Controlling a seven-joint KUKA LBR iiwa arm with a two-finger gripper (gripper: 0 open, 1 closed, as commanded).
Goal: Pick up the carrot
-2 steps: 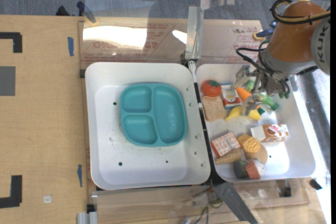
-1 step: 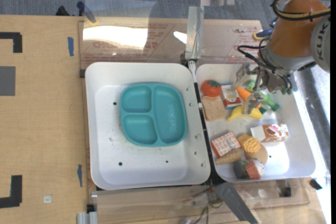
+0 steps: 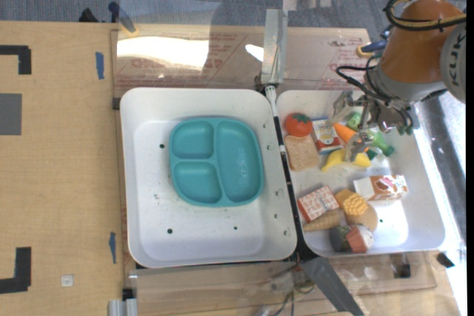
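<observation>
The carrot (image 3: pixel 344 132) is a small orange piece lying in the upper middle of the right bin (image 3: pixel 426 229), among other toy foods. My gripper (image 3: pixel 362 135) hangs low over the bin, just right of the carrot and partly over it, beneath the orange wrist band (image 3: pixel 415 41). Cables and the gripper body hide the carrot's right end. Whether the carrot is touched or held I cannot make out.
Packed around the carrot are a red tomato (image 3: pixel 298 123), a tan bread slice (image 3: pixel 301 152), a yellow piece (image 3: pixel 335 158) and a green piece (image 3: pixel 383 134). A small carton (image 3: pixel 386 187) and a waffle box (image 3: pixel 317 203) lie nearer the front. The left bin (image 3: pixel 141 122) holds a teal divided plate (image 3: pixel 217 160).
</observation>
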